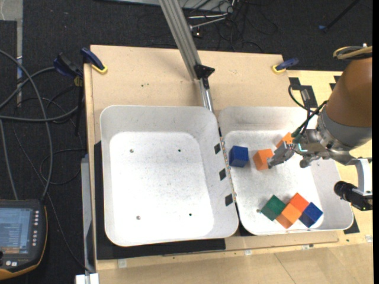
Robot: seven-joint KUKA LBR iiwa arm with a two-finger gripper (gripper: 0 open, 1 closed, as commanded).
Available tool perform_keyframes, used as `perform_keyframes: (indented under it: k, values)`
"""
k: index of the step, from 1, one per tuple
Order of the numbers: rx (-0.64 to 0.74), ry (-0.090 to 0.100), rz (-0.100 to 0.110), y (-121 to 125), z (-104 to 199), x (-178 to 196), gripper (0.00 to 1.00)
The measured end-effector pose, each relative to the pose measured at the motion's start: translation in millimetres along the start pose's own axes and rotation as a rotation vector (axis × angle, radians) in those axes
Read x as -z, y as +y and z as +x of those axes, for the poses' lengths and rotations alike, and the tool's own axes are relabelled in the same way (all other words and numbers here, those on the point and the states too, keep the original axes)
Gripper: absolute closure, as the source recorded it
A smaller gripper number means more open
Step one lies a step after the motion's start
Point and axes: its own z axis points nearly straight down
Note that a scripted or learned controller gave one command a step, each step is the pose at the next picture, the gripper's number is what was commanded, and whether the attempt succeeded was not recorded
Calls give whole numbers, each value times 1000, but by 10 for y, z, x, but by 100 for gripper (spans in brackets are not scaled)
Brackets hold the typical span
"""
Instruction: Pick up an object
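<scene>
Six blocks sit in the right bin (331, 179), none lifted yet.
Gripper (276, 159) is low at center right, touching an orange cube (262, 159); its opening cannot be told. Counted: three orange, two blue, one green. Left bin (118, 123) holds nothing; grasp and lift remain.

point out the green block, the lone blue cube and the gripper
green block (273, 207), camera view, top face
lone blue cube (238, 156), camera view, top face
gripper (274, 162), camera view, between its fingertips
</scene>
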Motion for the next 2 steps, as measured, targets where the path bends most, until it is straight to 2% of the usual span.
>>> perform_keyframes:
  k: [1, 2]
  values:
    - [-2, -1, -5, 8, -3, 21, 0]
    - [-2, 0, 0, 25, 38, -419, 0]
